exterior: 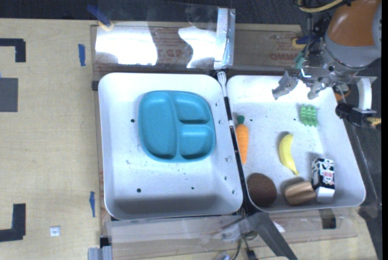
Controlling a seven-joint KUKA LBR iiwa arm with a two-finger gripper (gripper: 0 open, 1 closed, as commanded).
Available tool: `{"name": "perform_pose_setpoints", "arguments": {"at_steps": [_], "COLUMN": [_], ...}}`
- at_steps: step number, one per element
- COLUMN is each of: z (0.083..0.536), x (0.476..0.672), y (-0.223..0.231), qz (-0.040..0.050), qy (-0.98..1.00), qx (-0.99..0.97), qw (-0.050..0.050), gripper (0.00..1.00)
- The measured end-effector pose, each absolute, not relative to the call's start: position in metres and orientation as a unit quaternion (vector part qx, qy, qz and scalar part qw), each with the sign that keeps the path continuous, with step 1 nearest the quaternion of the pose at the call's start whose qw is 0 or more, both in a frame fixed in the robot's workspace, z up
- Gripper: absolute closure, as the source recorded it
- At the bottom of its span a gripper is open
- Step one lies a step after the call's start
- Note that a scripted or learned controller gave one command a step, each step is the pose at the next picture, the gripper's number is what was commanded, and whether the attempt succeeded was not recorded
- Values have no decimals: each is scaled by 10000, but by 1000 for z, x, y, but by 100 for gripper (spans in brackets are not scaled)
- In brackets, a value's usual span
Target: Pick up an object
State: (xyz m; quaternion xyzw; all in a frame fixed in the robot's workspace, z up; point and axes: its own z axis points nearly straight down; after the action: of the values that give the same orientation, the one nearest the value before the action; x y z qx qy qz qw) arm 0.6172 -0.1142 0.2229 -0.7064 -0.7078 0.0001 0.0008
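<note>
My gripper (298,88) hangs over the back of the right bin (260,92), its two grey fingers spread apart with nothing between them. Just right of and below it lies a small green block (308,114). A yellow banana (287,153) lies in the middle of the bin. An orange carrot (242,139) rests along the bin's left wall. At the front sit a brown round fruit (261,188), a tan bread-like piece (299,191) and a small black-and-white carton (324,177).
The left bin (121,180) holds a blue divided tray (177,125). A clear plastic sheet (163,34) stands behind the bins. The arm's orange band (357,16) and cables fill the upper right. Wooden bench surface (42,143) extends to the left.
</note>
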Motion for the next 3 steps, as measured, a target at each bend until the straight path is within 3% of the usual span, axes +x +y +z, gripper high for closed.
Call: {"name": "perform_pose_setpoints", "arguments": {"at_steps": [1, 2, 3], "z": [92, 87, 87], "x": [562, 573, 571], "y": [-123, -121, -200], "qz": [-4, -8, -11], "qy": [-7693, -7914, -7522], "qx": [-6389, -6113, -6590], "qw": [-1, -24, -17], "gripper": [0, 0, 0]}}
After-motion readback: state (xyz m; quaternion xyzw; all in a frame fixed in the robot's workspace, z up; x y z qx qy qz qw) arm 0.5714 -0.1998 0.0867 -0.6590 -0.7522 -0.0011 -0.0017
